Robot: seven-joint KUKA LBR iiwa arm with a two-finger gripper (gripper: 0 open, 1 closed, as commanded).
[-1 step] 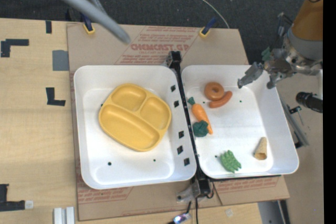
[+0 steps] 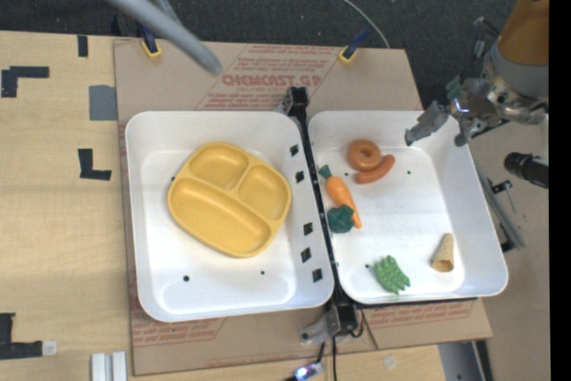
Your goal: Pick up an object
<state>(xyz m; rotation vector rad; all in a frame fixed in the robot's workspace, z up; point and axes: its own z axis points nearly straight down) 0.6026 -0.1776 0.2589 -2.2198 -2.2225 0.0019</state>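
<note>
The right bin [image 2: 464, 192] holds a brown doughnut [image 2: 363, 153] with an orange sausage [image 2: 376, 170] against it. Beside the divider lie a carrot [image 2: 341, 192] and a dark green broccoli piece [image 2: 340, 219]. A light green leafy piece [image 2: 391, 274] and a tan cone [image 2: 443, 252] lie near the front. My gripper [image 2: 442, 133] hangs over the bin's back right corner, to the right of the doughnut. It is open, with nothing between its fingers.
A yellow divided plate [image 2: 230, 196] lies in the left bin [image 2: 143, 219]. A black divider strip [image 2: 308, 192] runs between the bins. Both bins rest on a cardboard sheet [image 2: 268, 76] held by clamps at the back.
</note>
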